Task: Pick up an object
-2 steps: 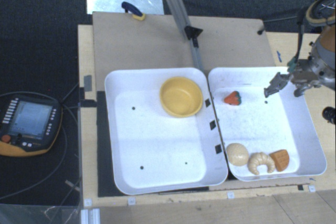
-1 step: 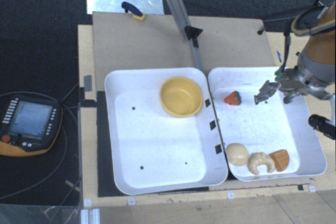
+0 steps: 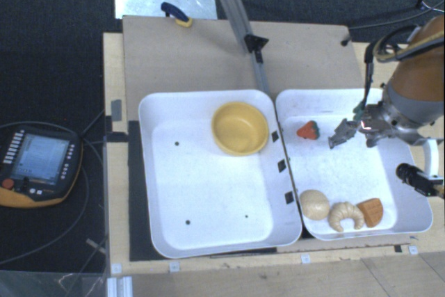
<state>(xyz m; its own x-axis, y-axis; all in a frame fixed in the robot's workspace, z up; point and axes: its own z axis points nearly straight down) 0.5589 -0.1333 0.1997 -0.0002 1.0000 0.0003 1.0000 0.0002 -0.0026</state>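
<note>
We see the gripper in the right bin, upper middle of it, reaching in from the right edge of the frame. Fingers too small and blurred, so we cannot tell if they are spread or closed; nothing visible between them. Nearest candidate is the strawberry, just to the left of the fingertips, near the bin's upper left corner, not touching the gripper as far as we can tell. The other pickables sit along the lower edge of the same bin: a pale round roll, a croissant touching or nearly touching it, and an orange-brown bread piece right beside that. A yellow bowl sits in the left bin, upper right part.

Risks, our judgement: the strawberry is small and close to the wall, so a descent slightly off could nudge it away or clip the divider. If the target is the lower cluster, crowding could make the fingers land on two items or shove one aside. Nothing picked yet.
</note>
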